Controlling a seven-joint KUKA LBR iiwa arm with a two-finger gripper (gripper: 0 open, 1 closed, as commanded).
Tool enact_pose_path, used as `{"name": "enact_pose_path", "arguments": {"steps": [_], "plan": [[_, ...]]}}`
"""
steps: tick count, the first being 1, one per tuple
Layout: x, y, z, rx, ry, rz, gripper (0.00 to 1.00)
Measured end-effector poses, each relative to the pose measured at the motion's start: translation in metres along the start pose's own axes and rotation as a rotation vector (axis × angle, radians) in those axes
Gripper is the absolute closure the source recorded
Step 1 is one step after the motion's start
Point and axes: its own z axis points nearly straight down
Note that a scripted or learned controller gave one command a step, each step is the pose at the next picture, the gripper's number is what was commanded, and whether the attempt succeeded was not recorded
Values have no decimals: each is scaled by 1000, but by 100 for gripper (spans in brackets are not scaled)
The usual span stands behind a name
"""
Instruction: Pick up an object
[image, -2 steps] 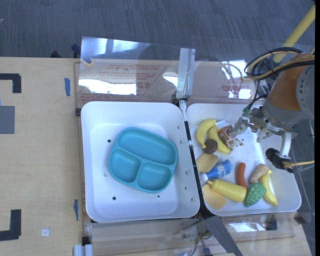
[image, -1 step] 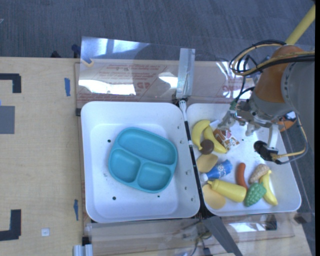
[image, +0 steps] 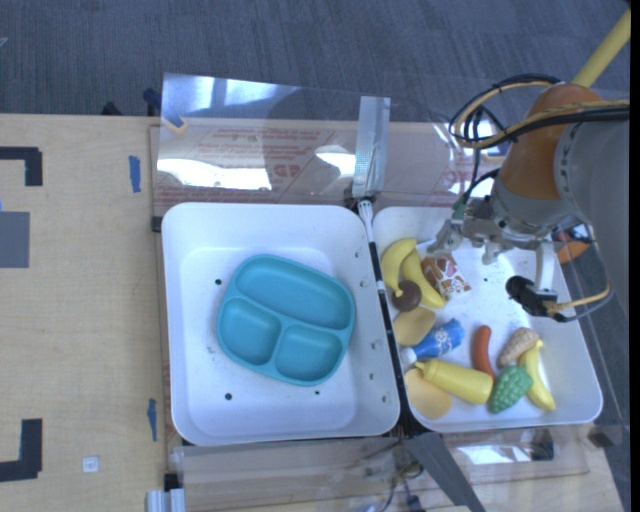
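Your gripper hangs over the back of the right bin, and you cannot tell if its jaws are open or shut. Just below and left of the jaws sit a small red-and-white packet and a yellow banana, close enough to grab. Farther off lie the hot dog and green toy, and past them the blue plate in the left bin.

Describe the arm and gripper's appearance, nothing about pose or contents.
The arm is grey with an orange band above the wrist. Black cables loop beside the band. The gripper is metallic grey, with small dark fittings; finer detail is too blurred to tell.
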Motion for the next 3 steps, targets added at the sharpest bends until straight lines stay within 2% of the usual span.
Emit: {"name": "enact_pose_path", "arguments": {"steps": [1,2,3], "plan": [[18,0,0,-2,2,16,0],[18,3,0,-2,3,-22,0],[22,-9,-1,-14,7,10,0]]}}
